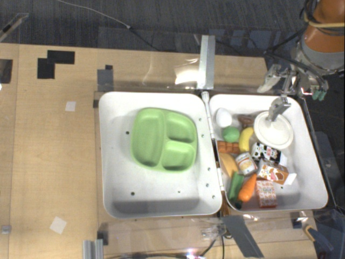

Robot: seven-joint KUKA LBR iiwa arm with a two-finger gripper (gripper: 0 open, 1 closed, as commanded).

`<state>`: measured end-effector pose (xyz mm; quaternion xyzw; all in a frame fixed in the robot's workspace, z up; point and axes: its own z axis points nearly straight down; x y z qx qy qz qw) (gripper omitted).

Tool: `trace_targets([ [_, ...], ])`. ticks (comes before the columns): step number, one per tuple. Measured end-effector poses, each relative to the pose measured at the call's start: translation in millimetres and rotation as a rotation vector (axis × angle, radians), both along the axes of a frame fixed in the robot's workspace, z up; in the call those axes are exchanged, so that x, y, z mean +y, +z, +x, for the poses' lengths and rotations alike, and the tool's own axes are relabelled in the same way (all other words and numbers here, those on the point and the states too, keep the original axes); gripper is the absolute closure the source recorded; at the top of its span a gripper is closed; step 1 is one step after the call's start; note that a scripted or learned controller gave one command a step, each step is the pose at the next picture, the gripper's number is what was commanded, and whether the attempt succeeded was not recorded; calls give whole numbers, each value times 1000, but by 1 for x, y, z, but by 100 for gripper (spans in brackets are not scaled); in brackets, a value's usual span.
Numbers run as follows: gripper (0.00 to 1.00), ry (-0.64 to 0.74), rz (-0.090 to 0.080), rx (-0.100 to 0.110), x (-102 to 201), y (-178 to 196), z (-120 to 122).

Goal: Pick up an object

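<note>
The right bin point(312, 161) holds a pile of toy food and small packs: a white ball point(223, 117), a green lime point(230, 135), a yellow fruit point(246, 139), a white round dish point(273, 133), a small can point(245, 163), an orange carrot point(247, 188), a green vegetable point(235, 185) and a red box point(266, 193). My gripper point(274, 96) hangs over the bin's back edge, just behind the white dish. It is open, with nothing between its fingers; one grey finger point(278, 108) points down toward the dish.
The left bin point(116, 188) holds a green divided plate point(164, 139). A metal post point(207, 63) stands behind the wall between the two bins. Wooden bench stretches away to the left. The arm's orange band point(326, 23) is at the top right.
</note>
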<state>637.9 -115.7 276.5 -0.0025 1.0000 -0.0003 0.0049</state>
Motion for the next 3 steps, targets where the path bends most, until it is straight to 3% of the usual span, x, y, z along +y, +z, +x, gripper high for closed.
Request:
trace_targets([
  [1,0,146,-2,-3,-3,-177,-26],
  [2,0,247,-6,-10,17,-185,-62],
  [3,100,253,-8,-32,20,-170,-56],
])
